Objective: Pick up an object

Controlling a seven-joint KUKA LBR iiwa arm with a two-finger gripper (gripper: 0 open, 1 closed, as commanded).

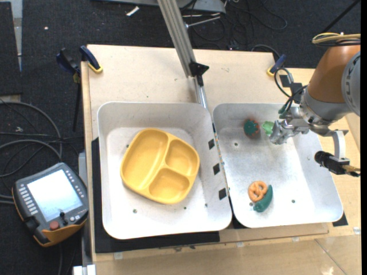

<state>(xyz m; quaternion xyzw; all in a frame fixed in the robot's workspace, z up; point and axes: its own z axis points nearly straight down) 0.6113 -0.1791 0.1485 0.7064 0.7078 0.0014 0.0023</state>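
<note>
A yellow three-compartment plate [160,165] lies in the left bin [114,119]. In the right bin [304,171], a small green and red round object [251,128] rests near the back, with a pale green piece [268,127] just to its right. An orange pretzel-shaped toy on a dark green piece [260,195] lies toward the front. My gripper [278,137] hangs low over the back of the right bin, right beside the pale green piece. Nothing visibly sits between its fingers.
A slanted metal pole [179,33] rises from between the bins toward the back. Blue and yellow clamps [89,58] sit at the bench's back corners. A teach pendant [50,202] lies on the floor at the left. Cables run behind the bench.
</note>
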